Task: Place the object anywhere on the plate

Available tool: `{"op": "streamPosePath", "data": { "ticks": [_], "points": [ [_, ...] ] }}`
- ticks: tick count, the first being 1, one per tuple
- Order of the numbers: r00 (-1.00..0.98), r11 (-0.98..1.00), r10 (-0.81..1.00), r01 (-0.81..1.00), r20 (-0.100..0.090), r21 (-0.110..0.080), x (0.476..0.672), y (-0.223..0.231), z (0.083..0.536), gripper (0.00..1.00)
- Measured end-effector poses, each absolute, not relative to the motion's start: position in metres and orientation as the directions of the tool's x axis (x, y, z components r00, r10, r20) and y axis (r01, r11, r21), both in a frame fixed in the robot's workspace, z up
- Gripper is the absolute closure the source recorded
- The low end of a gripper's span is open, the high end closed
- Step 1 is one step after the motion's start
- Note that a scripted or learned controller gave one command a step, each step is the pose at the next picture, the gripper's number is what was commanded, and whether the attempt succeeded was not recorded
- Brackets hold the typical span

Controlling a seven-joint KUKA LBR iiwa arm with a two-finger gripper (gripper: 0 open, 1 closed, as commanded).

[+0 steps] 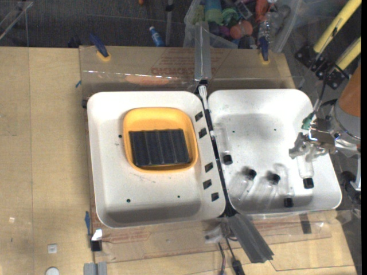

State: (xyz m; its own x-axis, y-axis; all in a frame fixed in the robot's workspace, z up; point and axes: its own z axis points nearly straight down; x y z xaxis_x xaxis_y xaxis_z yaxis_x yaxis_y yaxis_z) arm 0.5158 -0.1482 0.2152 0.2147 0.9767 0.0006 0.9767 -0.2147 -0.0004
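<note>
A yellow-orange plate [159, 119] sits in the left white bin [109, 188], toward its back. A dark grey ridged rectangular object [159, 148] lies flat on the plate and covers most of its middle and front. My gripper [305, 166] hangs over the right side of the right bin [258, 110], far from the plate, with the grey wrist and orange band just beyond it at the frame's right edge. Nothing can be seen held in the gripper.
Several small black marks and pale glinting patches [261, 179] lie on the front floor of the right bin. A ridge with black tabs [207, 148] divides the bins. A clear tub of coloured toys [241, 7] stands behind the bench, with blue clamps [101, 51] at the back edge.
</note>
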Motion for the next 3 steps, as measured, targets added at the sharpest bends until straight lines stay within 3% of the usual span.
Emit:
{"op": "streamPosePath", "data": {
  "ticks": [1, 3],
  "points": [
    [0.072, -0.072, 0.997, 0.997, -0.001, 0.002, 0.568, -0.147, 0.189, 1.00],
    [-0.141, 0.141, 0.990, 0.990, -0.002, 0.002, 0.668, -0.150, 0.195, 1.00]
  ]
}}
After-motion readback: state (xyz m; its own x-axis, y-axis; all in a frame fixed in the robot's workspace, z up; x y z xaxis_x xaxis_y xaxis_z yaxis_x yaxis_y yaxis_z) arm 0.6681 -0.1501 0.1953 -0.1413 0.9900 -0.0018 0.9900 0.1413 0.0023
